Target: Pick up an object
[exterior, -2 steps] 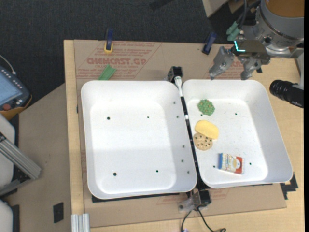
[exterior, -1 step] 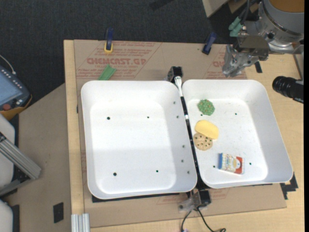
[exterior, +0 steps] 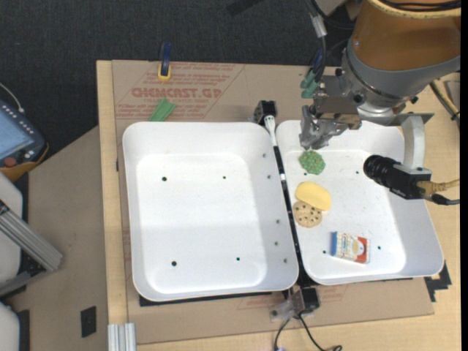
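Green broccoli-like toy [exterior: 313,161] is our likeliest target: it lies in the right bin [exterior: 420,229], near that bin's far left corner and close to the divider between the two bins. The end effector [exterior: 316,139] hangs directly over it, fingertips just above or perhaps touching its top edge; we cannot tell whether the fingers are spread or closed, and nothing is visibly held between them. We judge the step in hand to be the final descent and grasp. To do it well, we would keep the approach vertical and centred on the green piece, since the bin wall sits close on the left and could catch a finger. The yellow piece [exterior: 313,194] and the cookie [exterior: 307,214] lie near, toward the front, so a sideways drift risks nudging them. The small carton [exterior: 349,247] is well apart. The left bin [exterior: 139,196] plays no part here.
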### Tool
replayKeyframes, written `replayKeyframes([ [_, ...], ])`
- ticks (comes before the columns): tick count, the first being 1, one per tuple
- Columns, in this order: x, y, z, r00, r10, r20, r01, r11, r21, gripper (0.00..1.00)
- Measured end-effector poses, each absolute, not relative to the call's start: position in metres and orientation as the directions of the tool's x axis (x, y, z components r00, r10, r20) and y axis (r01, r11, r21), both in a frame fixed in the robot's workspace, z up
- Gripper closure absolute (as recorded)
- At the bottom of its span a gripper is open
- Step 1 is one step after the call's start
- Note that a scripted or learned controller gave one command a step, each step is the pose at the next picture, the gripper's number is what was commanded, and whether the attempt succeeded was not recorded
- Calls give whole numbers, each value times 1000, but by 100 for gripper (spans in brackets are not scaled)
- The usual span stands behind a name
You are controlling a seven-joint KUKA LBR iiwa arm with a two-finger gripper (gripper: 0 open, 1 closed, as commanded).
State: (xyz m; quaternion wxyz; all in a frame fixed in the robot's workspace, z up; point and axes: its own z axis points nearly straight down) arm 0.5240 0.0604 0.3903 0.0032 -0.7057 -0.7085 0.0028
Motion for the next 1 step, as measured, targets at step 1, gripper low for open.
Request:
replayKeyframes([
  [1,533,111,305,-5,1000,-1,1000,5,-11,100],
])
